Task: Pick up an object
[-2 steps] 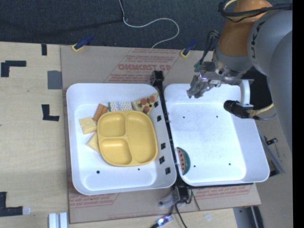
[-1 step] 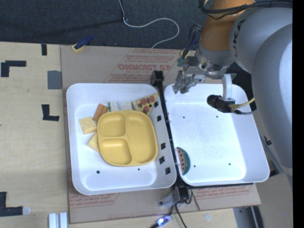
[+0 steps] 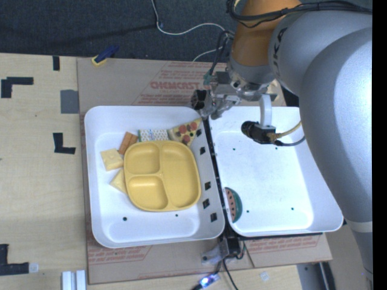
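Yellow tray fills left bin; gripper at far rim, state unclear

Yellow divided plate flat in left bin
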`<control>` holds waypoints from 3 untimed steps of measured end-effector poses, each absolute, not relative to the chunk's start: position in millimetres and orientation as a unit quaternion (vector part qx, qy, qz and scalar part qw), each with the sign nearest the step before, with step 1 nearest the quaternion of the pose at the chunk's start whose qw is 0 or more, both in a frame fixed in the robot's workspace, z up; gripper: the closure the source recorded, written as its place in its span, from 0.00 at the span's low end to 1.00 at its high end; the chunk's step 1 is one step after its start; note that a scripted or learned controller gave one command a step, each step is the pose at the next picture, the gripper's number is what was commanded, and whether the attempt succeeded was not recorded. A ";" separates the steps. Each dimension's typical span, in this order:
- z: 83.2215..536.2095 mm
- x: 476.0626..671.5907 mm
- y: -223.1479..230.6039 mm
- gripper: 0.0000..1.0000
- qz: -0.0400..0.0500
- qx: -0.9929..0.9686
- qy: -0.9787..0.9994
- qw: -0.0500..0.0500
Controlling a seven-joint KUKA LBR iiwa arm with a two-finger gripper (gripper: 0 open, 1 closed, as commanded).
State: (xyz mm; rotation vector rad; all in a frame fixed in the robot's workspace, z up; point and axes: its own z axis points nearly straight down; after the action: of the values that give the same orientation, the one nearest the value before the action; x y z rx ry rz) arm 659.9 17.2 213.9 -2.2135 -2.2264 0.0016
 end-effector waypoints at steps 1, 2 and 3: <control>214.6 661.9 62.9 1.00 0.000 -0.705 -0.709 0.001; 227.9 663.4 67.8 1.00 0.000 -0.706 -0.708 0.001; 227.6 674.2 53.6 1.00 0.001 -0.707 -0.707 0.000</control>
State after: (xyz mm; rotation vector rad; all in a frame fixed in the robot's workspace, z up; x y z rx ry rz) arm 674.2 53.6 227.6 -2.2207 -2.2223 0.0023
